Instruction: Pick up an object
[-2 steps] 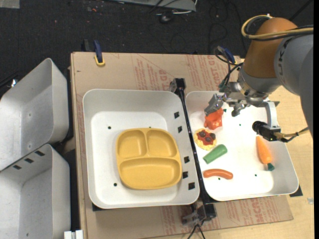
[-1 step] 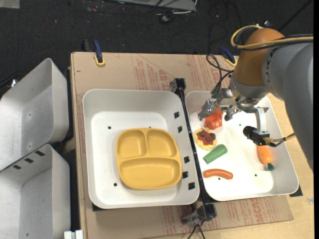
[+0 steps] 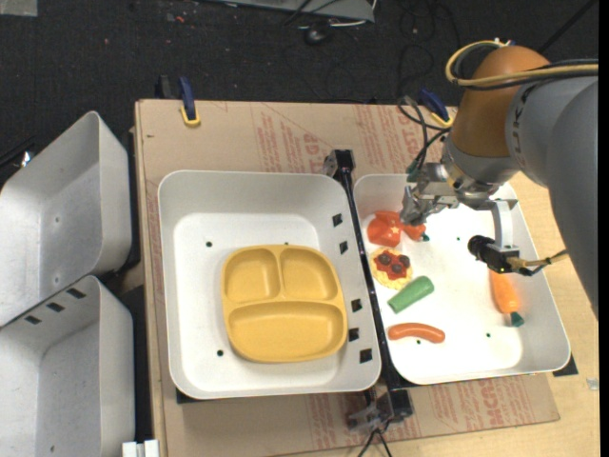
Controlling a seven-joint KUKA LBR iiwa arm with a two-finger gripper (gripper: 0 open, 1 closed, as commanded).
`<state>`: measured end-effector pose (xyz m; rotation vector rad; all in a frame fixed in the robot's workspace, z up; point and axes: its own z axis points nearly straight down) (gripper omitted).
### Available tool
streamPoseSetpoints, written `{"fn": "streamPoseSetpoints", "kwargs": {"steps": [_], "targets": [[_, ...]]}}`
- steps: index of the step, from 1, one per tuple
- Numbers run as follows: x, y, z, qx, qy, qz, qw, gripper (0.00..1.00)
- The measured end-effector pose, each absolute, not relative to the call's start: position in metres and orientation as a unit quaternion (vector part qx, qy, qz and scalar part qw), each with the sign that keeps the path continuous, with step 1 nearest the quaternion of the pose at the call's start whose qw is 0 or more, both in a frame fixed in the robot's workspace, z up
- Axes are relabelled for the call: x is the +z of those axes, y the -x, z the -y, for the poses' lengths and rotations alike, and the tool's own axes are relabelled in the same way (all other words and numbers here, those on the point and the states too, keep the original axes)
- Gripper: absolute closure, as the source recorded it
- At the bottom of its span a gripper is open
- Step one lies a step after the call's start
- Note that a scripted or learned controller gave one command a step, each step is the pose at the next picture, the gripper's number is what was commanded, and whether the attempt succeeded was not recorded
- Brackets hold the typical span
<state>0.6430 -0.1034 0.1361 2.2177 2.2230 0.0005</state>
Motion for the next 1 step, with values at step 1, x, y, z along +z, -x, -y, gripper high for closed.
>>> {"fn": "streamPoseSetpoints", "kwargs": {"steps": [1], "targets": [[0.1969,-0.6470,0.1063,0.0010,-0.706,-0.708,0.002,1.00]]}}
